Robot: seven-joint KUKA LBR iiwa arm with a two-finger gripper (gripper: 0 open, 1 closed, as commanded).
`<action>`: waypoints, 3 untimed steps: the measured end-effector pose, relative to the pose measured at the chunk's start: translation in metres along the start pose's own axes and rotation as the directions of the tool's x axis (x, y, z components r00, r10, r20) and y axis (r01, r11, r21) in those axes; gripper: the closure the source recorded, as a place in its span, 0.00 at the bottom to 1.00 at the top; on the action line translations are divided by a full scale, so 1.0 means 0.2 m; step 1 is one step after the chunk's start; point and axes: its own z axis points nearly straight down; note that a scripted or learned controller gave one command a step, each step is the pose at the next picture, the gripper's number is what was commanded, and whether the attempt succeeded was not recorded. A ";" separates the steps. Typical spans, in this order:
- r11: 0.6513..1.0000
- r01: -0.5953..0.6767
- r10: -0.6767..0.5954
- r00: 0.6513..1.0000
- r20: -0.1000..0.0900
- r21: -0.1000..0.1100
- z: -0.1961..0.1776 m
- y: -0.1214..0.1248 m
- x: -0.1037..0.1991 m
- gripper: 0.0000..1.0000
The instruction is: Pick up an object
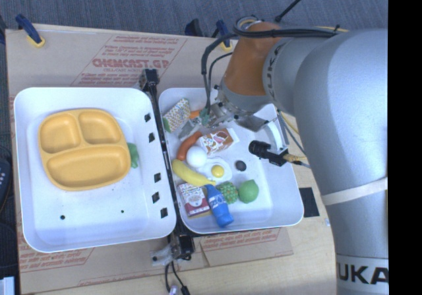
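The right bin [283, 204] holds a heap of toy food. In it lie a yellow banana [188, 173], a fried egg [217, 171], a white egg [196, 156], a blue bottle [219, 206], a green lime [248, 191] and a small printed packet [217, 142]. My gripper [212, 115] reaches down into the back of this bin, just above the packet and beside a silver wrapped snack [177, 115]. The wrist hides its fingers.
The left bin [33, 221] carries a yellow divided plate [84, 148] with a green item [134, 155] at its right edge. A red-and-white carton [192, 198] and a green bumpy fruit [228, 191] lie near the right bin's front. The grey arm [343, 129] covers the bench's right side.
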 end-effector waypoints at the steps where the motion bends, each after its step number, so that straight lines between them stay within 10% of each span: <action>1: 0.995 -0.102 0.102 0.995 -0.001 0.002 0.01 -0.03 0.05 0.00; 2: 0.995 -0.098 0.098 0.995 -0.001 0.004 -0.04 -0.03 0.05 1.00; 3: 0.995 -0.098 0.098 0.995 -0.001 0.004 -0.04 -0.03 0.05 0.00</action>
